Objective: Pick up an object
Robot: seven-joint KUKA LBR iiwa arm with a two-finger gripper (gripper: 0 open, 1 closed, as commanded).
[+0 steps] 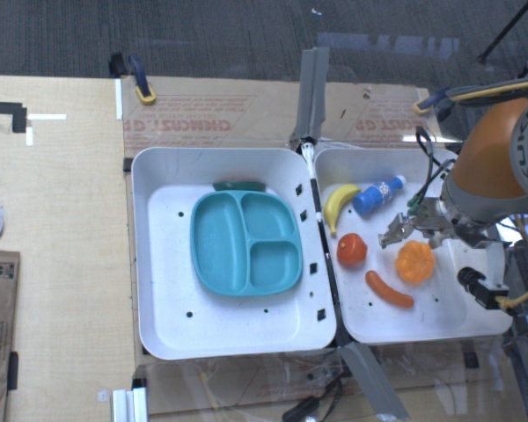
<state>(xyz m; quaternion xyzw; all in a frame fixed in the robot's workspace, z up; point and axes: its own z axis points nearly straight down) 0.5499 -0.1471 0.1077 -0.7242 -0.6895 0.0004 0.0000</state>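
On the bench (62,174), two shallow white bins sit side by side, seen from above at a slant. The left bin (158,315) carries a large teal divided plate (246,242) near its middle, with a dark green thing (239,185) peeping out from behind the plate's far edge.

The right bin (440,319) holds the smaller things, any of which could serve as the object to pick up. A yellow banana (338,204) lies toward the bin's far left corner, just beside a blue bottle (377,195) with a white cap. Nearer the left wall is a red tomato-like ball (352,249). An orange fruit (414,263) lies near the middle of the bin, and an orange-red sausage shape (389,289) lies toward the near edge.

The grey arm with its orange band (493,152) reaches in over the right bin's right edge. Its gripper (399,231) hangs low, just beyond the orange fruit's far left side and between it and the bottle. The metal fingers (392,234) appear slightly spread, with nothing between them.

As a judgement, the task is at the approach step: the gripper is close to a target but nothing is grasped. The orange fruit looks the likeliest choice. The next move calls for centring the fingers over that fruit, lowering around it, and closing firmly, since its round form may slip away.
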